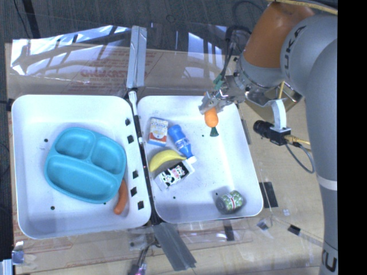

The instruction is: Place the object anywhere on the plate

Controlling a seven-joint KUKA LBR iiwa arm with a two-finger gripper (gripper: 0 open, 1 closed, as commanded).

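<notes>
Pincer [211, 109] grips 1 carrot [211, 119]; 1 plate [85, 164] apart.

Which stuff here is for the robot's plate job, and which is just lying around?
For the job: blue plate, toy carrot below the pincer.

Just lying around: banana, blue bottle, small carton, cow-patterned box, green can, orange sausage.

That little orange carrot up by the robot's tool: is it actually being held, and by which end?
It seems so: the tool grips the carrot at its orange top end, and the green leafy tip hangs free below, over the right bin.
</notes>
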